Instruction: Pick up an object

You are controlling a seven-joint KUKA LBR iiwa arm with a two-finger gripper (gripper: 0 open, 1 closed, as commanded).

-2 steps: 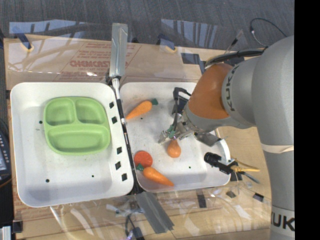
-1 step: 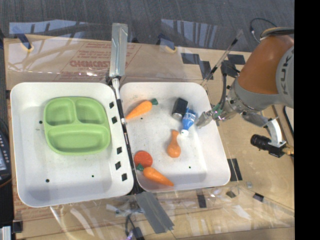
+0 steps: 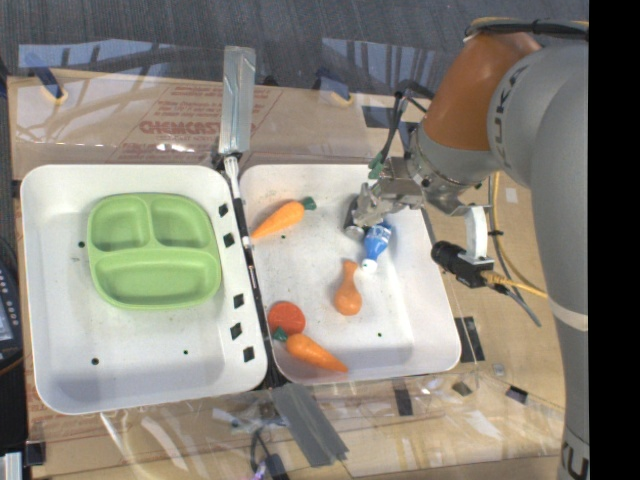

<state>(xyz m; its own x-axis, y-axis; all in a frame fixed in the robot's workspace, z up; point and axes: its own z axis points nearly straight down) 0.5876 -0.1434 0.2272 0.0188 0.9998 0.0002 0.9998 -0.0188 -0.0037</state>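
My gripper [image 3: 362, 214] is low over the right bin [image 3: 420, 338], near its far right part. A small blue tube with a white cap [image 3: 375, 245] lies directly under and in front of it, its upper end hidden by the gripper. An orange pear-shaped toy [image 3: 347, 291] lies just beside the tube's cap. A carrot with a green tip [image 3: 277, 220] rests to the left of the gripper. At the bin's near left are a red tomato [image 3: 287, 316] and a second carrot [image 3: 315, 352].
The left bin [image 3: 50, 358] holds a green divided plate [image 3: 153, 248]. A black-tabbed divider [image 3: 243, 268] runs between the bins. A grey strip [image 3: 237, 98] lies on the cardboard behind them. The arm's cables [image 3: 490, 268] hang at the right bin's right rim.
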